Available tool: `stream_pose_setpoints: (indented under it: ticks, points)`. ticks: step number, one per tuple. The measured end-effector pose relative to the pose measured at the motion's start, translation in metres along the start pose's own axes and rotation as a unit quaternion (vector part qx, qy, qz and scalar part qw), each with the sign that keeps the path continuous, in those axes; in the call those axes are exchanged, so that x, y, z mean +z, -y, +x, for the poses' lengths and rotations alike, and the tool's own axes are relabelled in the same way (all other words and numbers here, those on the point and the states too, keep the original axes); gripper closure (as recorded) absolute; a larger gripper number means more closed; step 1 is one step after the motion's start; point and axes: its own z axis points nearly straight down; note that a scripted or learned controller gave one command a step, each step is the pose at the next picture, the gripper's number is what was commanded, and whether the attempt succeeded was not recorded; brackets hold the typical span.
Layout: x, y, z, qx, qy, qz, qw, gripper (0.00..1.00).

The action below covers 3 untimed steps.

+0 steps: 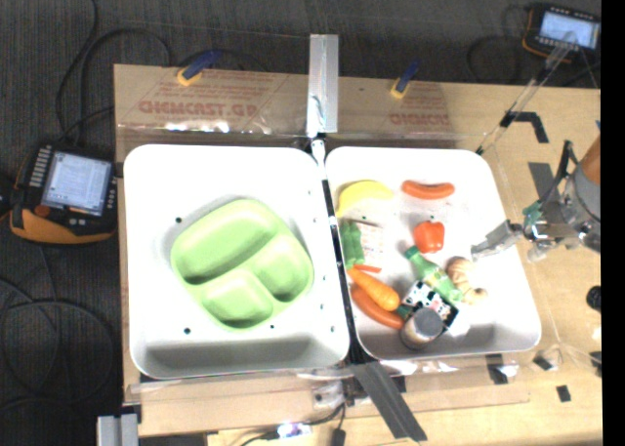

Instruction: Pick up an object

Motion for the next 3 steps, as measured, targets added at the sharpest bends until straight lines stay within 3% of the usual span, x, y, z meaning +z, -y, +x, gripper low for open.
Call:
stream_pose_setpoints:
  ticks: [1,2,3]
  points:
    - [0.1444,-0.0679,0.0423,-0.041,0.003,-0.007,0.9991,0.00]
    - [0.1445,-0.0725,0.0462,0.018,0.003,-0.007,0.9998,0.00]
    - [0.1445,-0.0725,0.0462,0.018,0.002,-0.007,0.9998,0.00]
